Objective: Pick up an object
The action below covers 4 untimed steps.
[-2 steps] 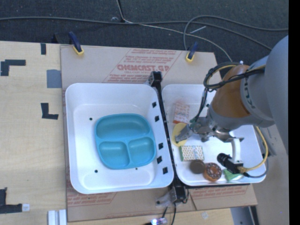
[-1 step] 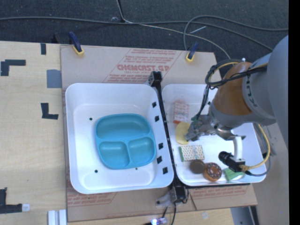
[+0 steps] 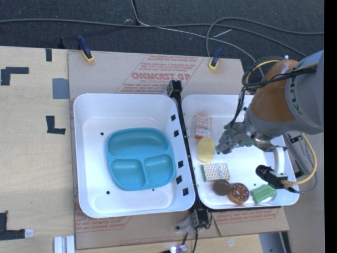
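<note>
Camera view: two shallow white bins side by side on the surface. Left bin [image 3: 84, 109] with a blue divided tray [image 3: 140, 158] lying flat in its middle. Right bin [image 3: 218, 105] crowded along its left and near sides: red-and-white packet [image 3: 202, 125] by the divider, yellow oval piece [image 3: 206, 149] just below it, then a patterned pouch [image 3: 216, 171]. Further on, a brown round lump [image 3: 221, 186] touching a sprinkled doughnut [image 3: 239, 193], and a green block [image 3: 264, 194] towards the near right corner. Gripper [image 3: 226, 142] low inside the right bin, just right of the yellow oval piece; touching or barely apart, cannot tell which. Cannot tell how far open either, at this slant; nothing visibly in its hold. Likeliest target: the yellow oval piece. Looks light, smooth-skinned and rounded, probably toy plastic or foam, so apt to squirt sideways under a pinch. Best taken across the short width at mid-length, square from above, clear of the packet and the pouch, both just beside it.
</note>
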Each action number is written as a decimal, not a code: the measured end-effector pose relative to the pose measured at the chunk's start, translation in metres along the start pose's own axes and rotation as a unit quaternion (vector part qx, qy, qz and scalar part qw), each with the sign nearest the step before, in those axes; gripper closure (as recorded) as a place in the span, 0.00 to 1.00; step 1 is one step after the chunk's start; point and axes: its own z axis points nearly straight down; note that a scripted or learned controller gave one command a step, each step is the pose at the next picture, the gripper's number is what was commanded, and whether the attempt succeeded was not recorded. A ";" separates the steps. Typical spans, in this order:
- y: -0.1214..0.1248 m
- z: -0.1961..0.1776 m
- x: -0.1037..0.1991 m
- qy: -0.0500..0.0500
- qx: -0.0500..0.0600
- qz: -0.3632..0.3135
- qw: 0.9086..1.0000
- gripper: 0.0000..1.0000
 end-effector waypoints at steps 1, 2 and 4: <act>0.008 -0.056 0.008 0.000 -0.001 -0.001 1.000 1.00; 0.012 -0.119 0.008 0.000 -0.001 -0.001 1.000 1.00; 0.025 -0.108 0.113 0.001 0.002 -0.003 1.000 1.00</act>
